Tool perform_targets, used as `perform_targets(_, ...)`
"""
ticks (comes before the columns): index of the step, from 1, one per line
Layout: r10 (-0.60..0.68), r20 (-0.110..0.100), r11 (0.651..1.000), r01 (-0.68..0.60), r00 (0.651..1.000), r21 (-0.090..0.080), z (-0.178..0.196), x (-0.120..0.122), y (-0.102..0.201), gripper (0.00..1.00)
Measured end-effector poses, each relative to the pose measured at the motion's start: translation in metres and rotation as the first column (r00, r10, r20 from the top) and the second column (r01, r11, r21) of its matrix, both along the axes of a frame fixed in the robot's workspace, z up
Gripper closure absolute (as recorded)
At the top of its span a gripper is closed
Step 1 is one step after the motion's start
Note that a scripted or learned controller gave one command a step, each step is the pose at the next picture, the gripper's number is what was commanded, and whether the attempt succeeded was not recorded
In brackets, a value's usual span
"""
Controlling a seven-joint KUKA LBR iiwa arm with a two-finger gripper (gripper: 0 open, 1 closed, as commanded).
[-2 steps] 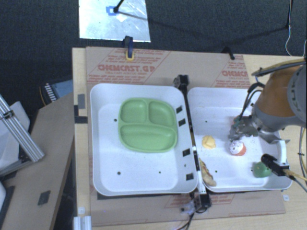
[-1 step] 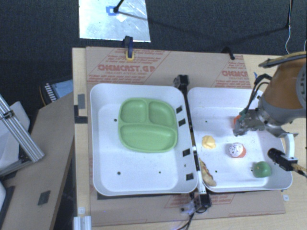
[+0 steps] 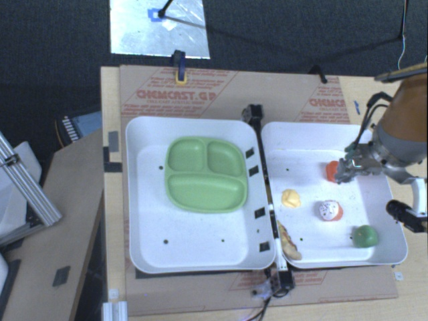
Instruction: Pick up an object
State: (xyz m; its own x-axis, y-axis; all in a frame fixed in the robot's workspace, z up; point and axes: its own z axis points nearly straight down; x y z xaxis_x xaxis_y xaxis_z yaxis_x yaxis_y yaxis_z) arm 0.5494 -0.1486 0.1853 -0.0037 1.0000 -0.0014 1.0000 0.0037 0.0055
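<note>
Here, small round orange-red object, beside claw

We count five small items in the right bin: an orange-red piece near the far side; a yellow lump toward the middle; a white-and-orange ball just right of it; a green ball near the right wall; a tan, banana-like piece — lying along the left wall.

green divided plate, white bins, yellow piece, green ball
</note>
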Motion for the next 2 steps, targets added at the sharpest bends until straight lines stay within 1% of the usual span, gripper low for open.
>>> perform_targets(1,0.001,0.002,1.000,-0.001,1.000,-0.001,0.054,0.002,0.000,1.00)
perform_targets(2,0.005,-0.002,1.000,-0.005,1.000,0.002,0.045,0.018,0.046,1.00)
